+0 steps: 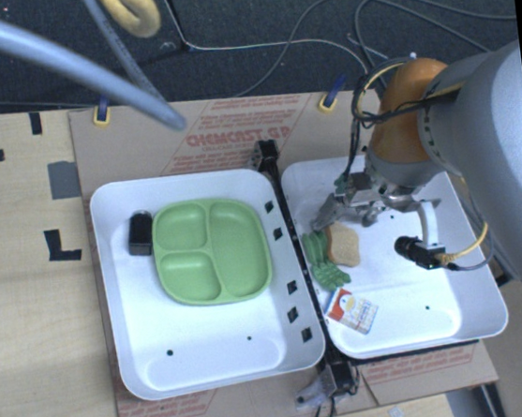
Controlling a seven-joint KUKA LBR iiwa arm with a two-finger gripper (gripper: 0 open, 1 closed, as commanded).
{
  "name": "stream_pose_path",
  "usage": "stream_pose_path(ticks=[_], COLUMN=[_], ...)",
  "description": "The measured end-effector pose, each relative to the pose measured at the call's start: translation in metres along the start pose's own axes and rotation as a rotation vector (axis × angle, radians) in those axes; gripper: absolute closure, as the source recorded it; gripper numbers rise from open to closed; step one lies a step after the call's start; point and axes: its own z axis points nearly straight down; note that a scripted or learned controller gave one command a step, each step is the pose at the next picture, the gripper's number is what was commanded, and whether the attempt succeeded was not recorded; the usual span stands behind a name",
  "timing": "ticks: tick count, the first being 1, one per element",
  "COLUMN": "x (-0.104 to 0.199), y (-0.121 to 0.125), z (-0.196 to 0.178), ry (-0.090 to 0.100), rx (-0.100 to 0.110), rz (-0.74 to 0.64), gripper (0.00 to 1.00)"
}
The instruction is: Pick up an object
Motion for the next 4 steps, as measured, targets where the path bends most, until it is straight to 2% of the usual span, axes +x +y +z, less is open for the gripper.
stream_pose_path(ticks=[1,2,4], x=[0.000,0.002,-0.001], y=[0.001,0.003,0.005], z=[-0.013,-0.077,-0.163], ry=[0.000,0.002,0.002], rx=[-0.002,-0.006,-0.005], rz=[-0.001,0.000,0.001], gripper=[1.00,1.00,1.00])
